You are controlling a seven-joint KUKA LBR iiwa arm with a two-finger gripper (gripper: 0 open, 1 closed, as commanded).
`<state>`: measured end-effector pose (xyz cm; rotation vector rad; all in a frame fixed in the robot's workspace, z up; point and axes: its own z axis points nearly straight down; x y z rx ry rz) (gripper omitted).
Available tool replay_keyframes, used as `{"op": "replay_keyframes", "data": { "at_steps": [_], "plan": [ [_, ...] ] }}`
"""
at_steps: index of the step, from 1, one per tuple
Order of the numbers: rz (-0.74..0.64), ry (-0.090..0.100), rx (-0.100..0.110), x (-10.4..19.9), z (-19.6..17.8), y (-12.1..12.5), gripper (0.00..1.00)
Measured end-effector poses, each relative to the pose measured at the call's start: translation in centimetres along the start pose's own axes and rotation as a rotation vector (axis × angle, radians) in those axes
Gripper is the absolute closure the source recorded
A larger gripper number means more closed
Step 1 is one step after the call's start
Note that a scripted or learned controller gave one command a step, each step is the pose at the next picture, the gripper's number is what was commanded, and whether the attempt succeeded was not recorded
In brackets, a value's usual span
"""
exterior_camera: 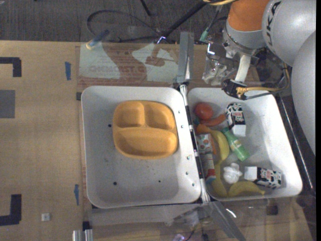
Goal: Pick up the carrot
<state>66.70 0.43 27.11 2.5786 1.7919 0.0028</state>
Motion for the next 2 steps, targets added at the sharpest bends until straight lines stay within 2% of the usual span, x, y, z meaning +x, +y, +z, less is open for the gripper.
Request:
{"op": "replay_keyframes", "data": {
  "at_steps": [2],
  "plan": [
    [-0.941, -0.002, -0.006, -10.3, -1.2, 3.9, 1.0]
  ]
}}
